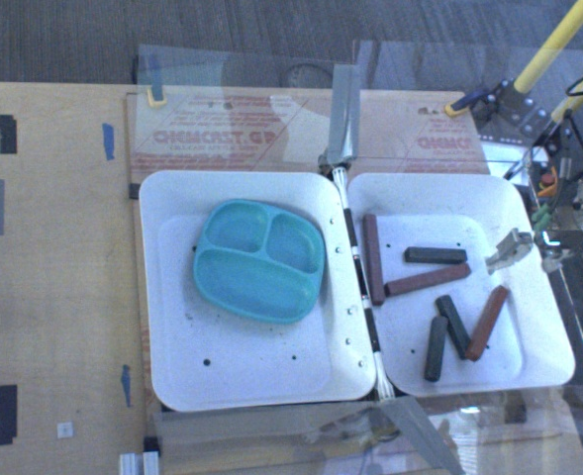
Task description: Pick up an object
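While the gripper [509, 248] hangs at three o'clock over the right bin [543, 364], grip unreadable from here, brown and dark sticks [427, 281] lie scattered below it

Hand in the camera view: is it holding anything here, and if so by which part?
Nothing is held. The hand is at the right bin's right side with no stick between its fingers; the brown stick lies loose below it.
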Robot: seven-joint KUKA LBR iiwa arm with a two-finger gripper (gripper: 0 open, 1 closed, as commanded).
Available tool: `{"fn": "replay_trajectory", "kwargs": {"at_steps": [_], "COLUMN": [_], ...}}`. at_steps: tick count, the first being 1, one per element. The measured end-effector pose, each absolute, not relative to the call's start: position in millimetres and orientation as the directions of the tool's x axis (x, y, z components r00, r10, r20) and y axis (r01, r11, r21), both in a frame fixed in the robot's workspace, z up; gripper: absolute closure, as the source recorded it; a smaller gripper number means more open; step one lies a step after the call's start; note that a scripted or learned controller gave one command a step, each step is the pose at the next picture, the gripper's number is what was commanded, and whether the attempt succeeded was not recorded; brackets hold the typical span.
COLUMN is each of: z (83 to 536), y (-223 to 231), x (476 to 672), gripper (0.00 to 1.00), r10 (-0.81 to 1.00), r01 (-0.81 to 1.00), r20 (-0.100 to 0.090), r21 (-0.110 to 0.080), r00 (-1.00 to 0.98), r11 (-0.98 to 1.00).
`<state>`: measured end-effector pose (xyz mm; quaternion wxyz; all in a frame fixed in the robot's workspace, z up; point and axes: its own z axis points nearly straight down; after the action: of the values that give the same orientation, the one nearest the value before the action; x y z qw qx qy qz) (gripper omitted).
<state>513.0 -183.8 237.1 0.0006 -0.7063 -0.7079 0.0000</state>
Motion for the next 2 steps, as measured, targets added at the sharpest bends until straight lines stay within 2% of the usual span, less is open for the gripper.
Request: {"fn": "replay_trajectory", "kwargs": {"at_steps": [1, 2], "z": [110, 88], "y": [-219, -205], "x": [507.8, 482.0], "gripper": [0.0, 0.0], "r10": [1.0, 0.999], "r01": [1.0, 0.999], "r20": [0.009, -0.001], "r21": [-0.006, 0.008], "r00": [0.016, 0.05], "r11": [-0.016, -0.05]}}
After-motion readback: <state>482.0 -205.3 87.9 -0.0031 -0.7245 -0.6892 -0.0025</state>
